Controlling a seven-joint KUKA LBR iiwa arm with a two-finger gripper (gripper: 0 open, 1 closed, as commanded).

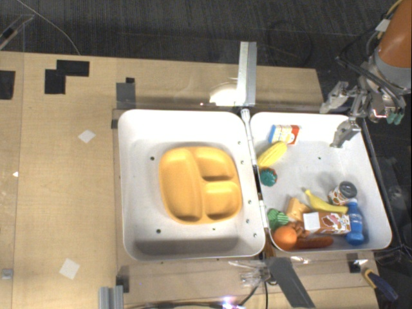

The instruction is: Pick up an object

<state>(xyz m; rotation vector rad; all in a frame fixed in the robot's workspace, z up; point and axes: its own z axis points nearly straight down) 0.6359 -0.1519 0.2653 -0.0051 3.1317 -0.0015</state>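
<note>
Gripper (353, 118) up at the top right corner of the right bin (380, 195), hanging over the bin's far rim. Open or closed: cannot tell from this angle. Grey wrist hardware and cables behind it, orange band (396, 40) further up at the frame edge.

Nearest to the gripper, well apart from it: small blue, white and red carton (283, 134) lying near the far left of the right bin. Just below that, yellow corn cob (271, 153), tilted, close to the divider between the bins. Teal ball-like item (268, 177) just beneath the corn, also by the divider.

Rest of the pickable stuff crowded along the near side of the right bin: banana (325, 203) lying across, dark-lidded can (344, 192) just right of it, blue bottle (355, 227) at the near right corner, brown and white carton (325, 223) touching the bottle's left side. Orange (284, 237) at the near left corner, red sausage-shaped item (314, 242) right beside it along the near wall, green item (277, 217) above the orange, tan piece (295, 208) between the green item and the banana. Exact overlaps in that pile hard to read.

Left bin (132, 192) holding a yellow divided tray (199, 184), roughly centred, flat.

Grey metal post (248, 73) standing behind the seam of the two bins. Tan bench (58, 192) with black marks at far left.
</note>
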